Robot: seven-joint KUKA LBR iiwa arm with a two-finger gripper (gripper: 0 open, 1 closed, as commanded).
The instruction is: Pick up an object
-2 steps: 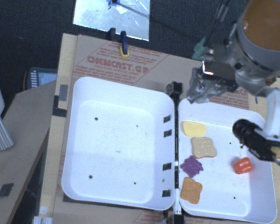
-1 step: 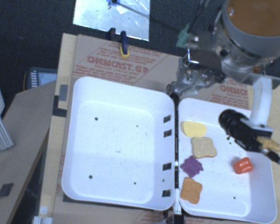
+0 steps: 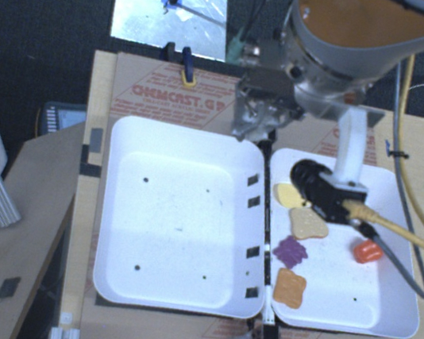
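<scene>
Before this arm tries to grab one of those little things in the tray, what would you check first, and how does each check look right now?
1. Things to grab are in reach: ok. The right bin holds a yellow piece, a tan piece, a purple piece, an orange-brown piece and a red-orange piece.
2. Gripper over a target: not ok. It sits at the bins' back edge near the divider, above none of them.
3. Fingers ready: cannot tell.
4. Pieces spaced apart: not ok. Yellow and tan nearly touch; purple lies close below.
5. Easiest target: ok. The red-orange piece lies alone.
6. Cable clear of that piece: not ok. It passes just above it.
</scene>
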